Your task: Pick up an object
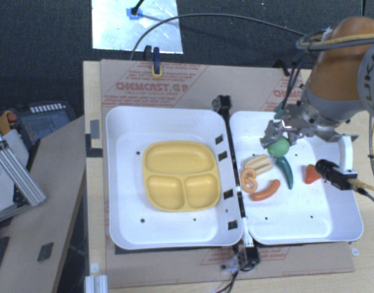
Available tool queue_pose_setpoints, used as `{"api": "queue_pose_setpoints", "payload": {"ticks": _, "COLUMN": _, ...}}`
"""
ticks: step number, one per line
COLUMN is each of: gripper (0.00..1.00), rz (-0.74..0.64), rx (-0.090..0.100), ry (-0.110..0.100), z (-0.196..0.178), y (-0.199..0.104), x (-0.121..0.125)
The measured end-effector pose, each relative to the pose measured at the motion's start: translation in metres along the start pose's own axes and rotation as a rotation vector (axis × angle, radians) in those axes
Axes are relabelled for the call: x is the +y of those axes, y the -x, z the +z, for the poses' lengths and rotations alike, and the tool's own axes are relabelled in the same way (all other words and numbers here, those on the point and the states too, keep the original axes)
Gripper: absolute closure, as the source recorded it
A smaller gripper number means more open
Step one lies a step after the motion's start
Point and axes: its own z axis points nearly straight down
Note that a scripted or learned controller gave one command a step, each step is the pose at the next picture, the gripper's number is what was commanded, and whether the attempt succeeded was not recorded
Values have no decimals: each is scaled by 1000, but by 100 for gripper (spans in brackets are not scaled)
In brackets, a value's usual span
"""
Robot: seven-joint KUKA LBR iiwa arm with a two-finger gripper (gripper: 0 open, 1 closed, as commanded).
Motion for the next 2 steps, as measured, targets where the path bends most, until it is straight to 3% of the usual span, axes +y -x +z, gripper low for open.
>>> {"api": "queue_pose_setpoints", "payload": {"ticks": 1, "gripper": 100, "rz": -1, "rx": 0, "ry": 0, "z": 17, "y": -52, "x": 19}}
{"api": "queue_pose_setpoints", "payload": {"ticks": 2, "gripper": 100, "rz": 0, "rx": 0, "ry": 0, "z": 19, "y": -101, "x": 21}}
